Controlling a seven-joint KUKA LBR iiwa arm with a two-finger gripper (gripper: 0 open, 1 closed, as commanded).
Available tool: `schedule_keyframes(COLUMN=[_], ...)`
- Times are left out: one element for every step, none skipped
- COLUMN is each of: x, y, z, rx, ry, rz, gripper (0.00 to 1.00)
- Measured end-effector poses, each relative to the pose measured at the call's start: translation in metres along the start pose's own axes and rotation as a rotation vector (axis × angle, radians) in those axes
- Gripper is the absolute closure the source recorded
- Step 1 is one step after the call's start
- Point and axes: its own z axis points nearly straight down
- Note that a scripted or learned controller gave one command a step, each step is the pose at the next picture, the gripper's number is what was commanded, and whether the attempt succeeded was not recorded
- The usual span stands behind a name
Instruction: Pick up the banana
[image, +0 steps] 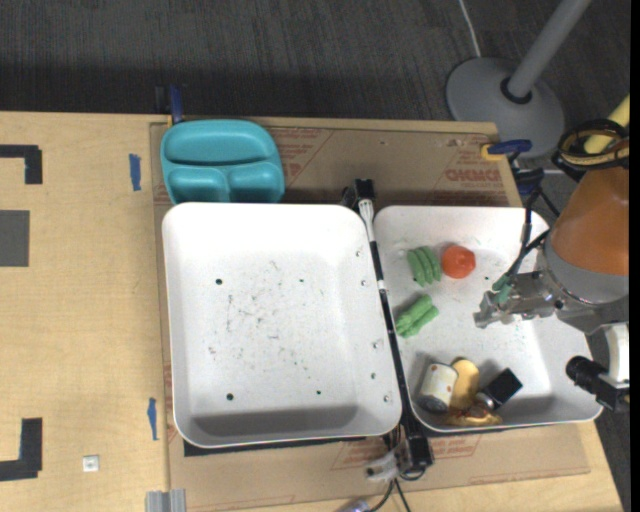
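The banana (466, 392) lies at the near edge of the right bin (530, 345), between a white cup (437, 383) and a black block (502, 385). The gripper (497, 305) hangs over that bin, well apart from the banana; whether its fingers are open, I cannot tell. Two green pieces (420, 290) and a red ball (459, 261) lie farther back.

Tan tabletop (80, 330) marked with black tape corners and blue tape tabs; flattened cardboard sheet (400, 155) on top. Dark grey carpet floor (250, 50) beyond, bearing grey round stand base (490, 90) with slanted pole.
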Motion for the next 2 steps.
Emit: schedule_keyframes(x=[0.061,0.0606], y=[-0.0066,-0.0052], z=[0.0181,0.0081], rx=[0.035,0.033], ry=[0.02,0.019], rz=[-0.174,-0.174], gripper=[1.0,1.0])
